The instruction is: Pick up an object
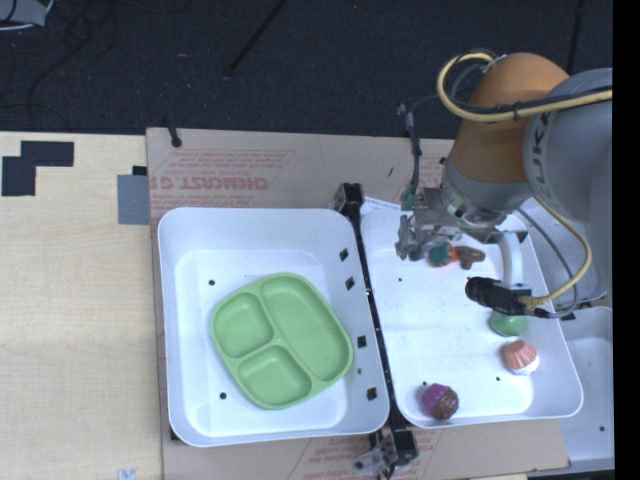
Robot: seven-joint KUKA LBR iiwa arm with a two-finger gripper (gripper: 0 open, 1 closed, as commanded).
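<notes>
My gripper hangs low over the far left part of the right bin, below the grey arm and its orange band. A small teal object lies just to its right, close to it, and I cannot tell whether they touch. Beside that lies a small brown-orange piece. Further toward the front right are a green object, a pink and white cupcake-like toy and a magenta ball at the front rim.
The left bin holds a light green divided plate. A black divider runs between the bins. A black cable fitting and a yellow hose hang off the arm above the right bin's right half.
</notes>
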